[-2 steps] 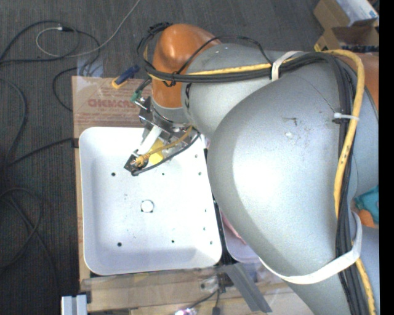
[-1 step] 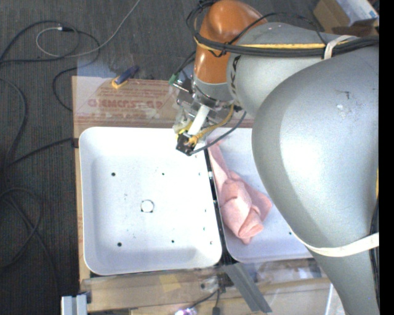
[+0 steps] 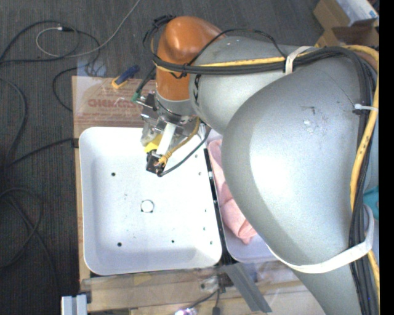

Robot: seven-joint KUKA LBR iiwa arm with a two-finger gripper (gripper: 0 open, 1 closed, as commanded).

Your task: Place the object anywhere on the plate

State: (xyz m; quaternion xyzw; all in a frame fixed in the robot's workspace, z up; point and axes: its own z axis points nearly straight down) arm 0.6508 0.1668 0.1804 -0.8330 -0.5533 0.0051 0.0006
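"What sits under the white bin (image 3: 98,246)?"
"A cardboard sheet (image 3: 104,104) with red lettering, and a blue-and-yellow tool (image 3: 125,76) at its far edge."
"And around the bench?"
"Thin cables (image 3: 38,38) loop across dark carpet (image 3: 37,203). A cardboard box (image 3: 335,15) sits at upper right."

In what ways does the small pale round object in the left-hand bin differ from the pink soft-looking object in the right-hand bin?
The small pale round object is whitish and far smaller than the pink soft-looking object. The round object lies in full view; the grey arm partly hides the pink one. Both lie in white bins: the left-hand bin, the right-hand bin.
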